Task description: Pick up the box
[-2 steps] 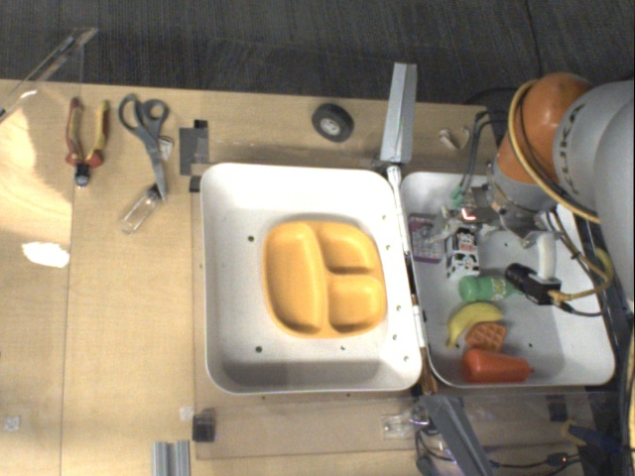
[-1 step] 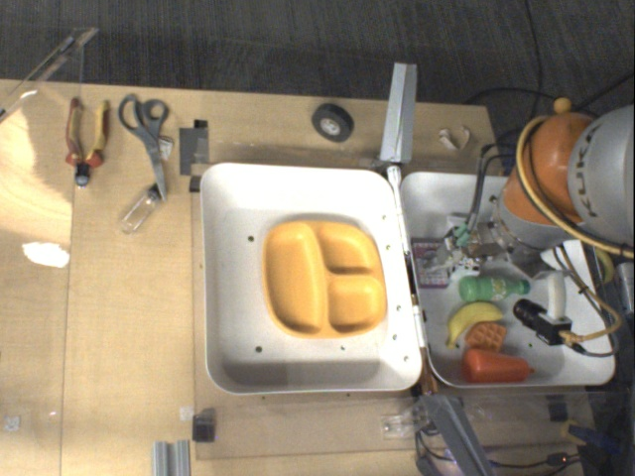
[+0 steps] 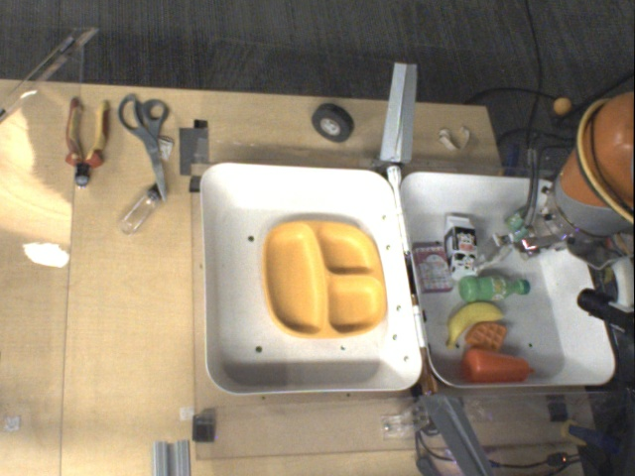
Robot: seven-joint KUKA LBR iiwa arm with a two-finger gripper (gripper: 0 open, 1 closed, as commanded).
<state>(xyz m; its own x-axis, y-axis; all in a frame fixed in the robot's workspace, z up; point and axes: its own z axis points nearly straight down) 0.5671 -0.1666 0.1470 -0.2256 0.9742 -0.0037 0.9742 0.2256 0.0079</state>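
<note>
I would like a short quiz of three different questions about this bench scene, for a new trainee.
1. True or false: the yellow divided tray lies in the left bin.
2. Which item lies nearest the front edge of the right bin? A) green bottle B) banana C) carrot
3. Fill in: the small box lies in the ____ bin, close beside the end effector.

Key: 1 true; 2 C; 3 right.
</note>
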